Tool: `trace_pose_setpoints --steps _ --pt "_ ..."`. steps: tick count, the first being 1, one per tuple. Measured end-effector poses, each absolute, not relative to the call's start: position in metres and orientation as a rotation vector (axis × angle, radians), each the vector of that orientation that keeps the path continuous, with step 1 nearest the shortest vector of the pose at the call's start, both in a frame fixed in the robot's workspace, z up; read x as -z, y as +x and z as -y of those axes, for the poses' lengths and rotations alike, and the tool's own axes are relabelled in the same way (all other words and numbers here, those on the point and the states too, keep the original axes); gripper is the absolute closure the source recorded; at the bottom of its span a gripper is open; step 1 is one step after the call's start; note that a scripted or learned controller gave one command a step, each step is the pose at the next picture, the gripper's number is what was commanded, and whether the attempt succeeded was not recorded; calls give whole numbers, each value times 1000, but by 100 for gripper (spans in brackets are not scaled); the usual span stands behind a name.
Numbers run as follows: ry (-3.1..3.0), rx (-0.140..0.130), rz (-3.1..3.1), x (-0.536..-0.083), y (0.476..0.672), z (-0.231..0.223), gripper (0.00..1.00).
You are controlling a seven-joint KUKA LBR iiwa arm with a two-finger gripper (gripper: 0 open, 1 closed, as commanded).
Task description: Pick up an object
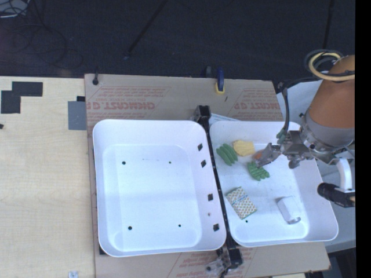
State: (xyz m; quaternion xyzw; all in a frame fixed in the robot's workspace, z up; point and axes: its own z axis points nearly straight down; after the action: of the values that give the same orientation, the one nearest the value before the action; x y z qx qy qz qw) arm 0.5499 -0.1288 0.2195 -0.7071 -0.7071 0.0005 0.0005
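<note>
Small ridged green plastic piece [258,171] lying in the right shallow white bin [316,230], just beside the gripper [264,158], apparently the pick target. Gripper poised low over it from the right, too blurred to tell whether spread or closed. Nearby: second green ridged piece [226,154], yellow rounded lump [243,148], patterned square packet [241,202], pale grey cylinder [288,209]. Left shallow white bin [116,138] alongside, presumably for drop-off.

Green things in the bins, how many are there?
2. One green piece lies beside the yellow item; the other green piece is just below the gripper. More could be hidden under the arm.
</note>
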Motion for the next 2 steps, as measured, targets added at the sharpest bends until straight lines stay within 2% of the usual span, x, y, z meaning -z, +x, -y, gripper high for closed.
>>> trace_pose_setpoints --steps 1,2 --pt "-2222 7 2227 -103 485 148 0" --pt "-2228 12 2235 -277 532 157 0"
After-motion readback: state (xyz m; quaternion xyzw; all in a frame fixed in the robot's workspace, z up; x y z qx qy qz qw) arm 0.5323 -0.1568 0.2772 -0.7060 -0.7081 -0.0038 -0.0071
